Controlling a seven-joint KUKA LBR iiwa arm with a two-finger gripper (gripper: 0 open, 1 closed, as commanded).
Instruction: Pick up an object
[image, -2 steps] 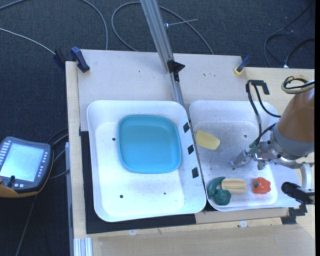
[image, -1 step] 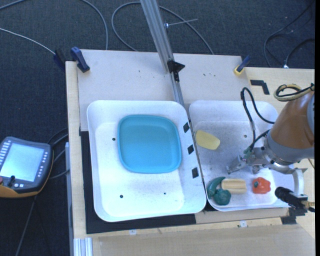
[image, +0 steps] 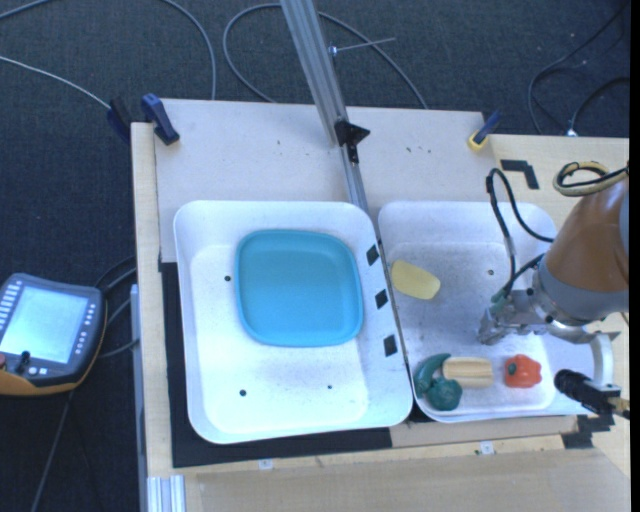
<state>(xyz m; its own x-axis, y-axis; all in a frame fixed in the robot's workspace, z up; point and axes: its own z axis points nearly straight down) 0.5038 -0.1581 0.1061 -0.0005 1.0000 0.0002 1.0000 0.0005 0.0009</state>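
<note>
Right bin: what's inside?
The right bin holds a yellow piece, a green piece, a tan block and a red piece. The tool hangs over its floor. The arm covers its right side.

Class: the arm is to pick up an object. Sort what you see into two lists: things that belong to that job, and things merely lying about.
Belongs to the job:
- two-finger gripper
- pale yellow oval piece
- tan wooden block
- red tomato-like toy
- dark green curved toy
- right white bin

Lying about:
- turquoise square plate
- left white bin
- handheld control pendant
- blue clamp
</note>
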